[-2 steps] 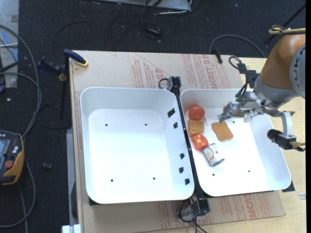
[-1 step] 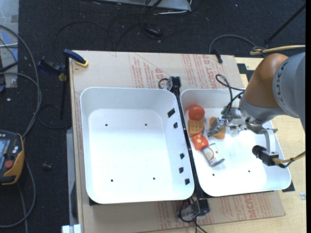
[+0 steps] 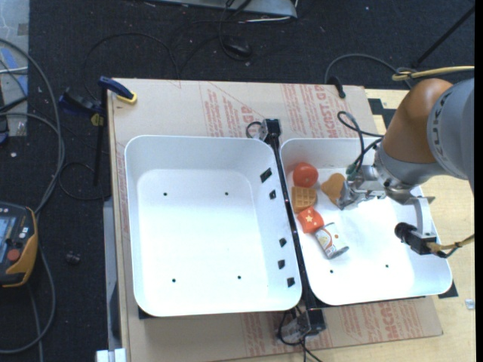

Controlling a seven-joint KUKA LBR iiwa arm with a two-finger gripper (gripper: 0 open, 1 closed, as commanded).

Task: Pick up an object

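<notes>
In the right bin [image 3: 392, 281] several small objects lie near its left wall: a red tomato-like ball [image 3: 305, 175], a tan waffle piece [image 3: 303, 197], a small red piece [image 3: 310, 219], a white can with a red label [image 3: 331, 242] and an orange-tan lump [image 3: 333, 187]. My gripper [image 3: 350, 194] is low in the bin, just right of the orange-tan lump, reaching in from the right under the grey and orange arm [image 3: 426, 130]. Nothing is seen lifted.
The left bin [image 3: 151, 292] sits beside the right one, divided by a black clip strip [image 3: 283, 202]. Both rest on a cardboard sheet [image 3: 211, 104]. Cables and a blue clamp [image 3: 113, 89] lie beyond the bench at the back left.
</notes>
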